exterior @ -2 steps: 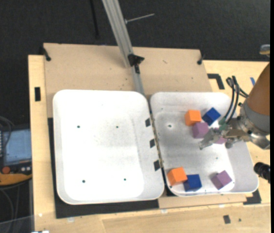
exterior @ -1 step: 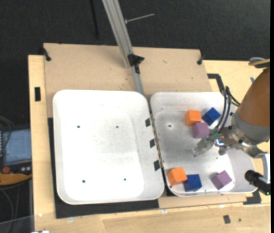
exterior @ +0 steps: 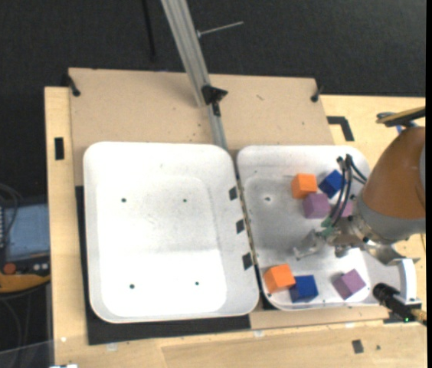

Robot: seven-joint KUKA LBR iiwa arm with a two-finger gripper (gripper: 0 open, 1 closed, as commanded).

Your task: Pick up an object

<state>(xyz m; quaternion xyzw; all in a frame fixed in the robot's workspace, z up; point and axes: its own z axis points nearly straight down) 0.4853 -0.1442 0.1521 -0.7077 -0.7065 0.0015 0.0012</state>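
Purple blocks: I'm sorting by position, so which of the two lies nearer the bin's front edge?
The purple block beside the blue block; the other purple block sits farther back, by the orange one.

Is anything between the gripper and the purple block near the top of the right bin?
Nothing visible blocks it. The gripper hangs over bare bin floor just below the purple block. An orange block and a blue block crowd its far side, not the approach.

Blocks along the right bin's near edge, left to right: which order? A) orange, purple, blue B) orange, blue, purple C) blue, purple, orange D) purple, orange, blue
B: along the right bin's near edge the orange block comes first, the blue block touches its right side, and the purple block lies apart, farther right.
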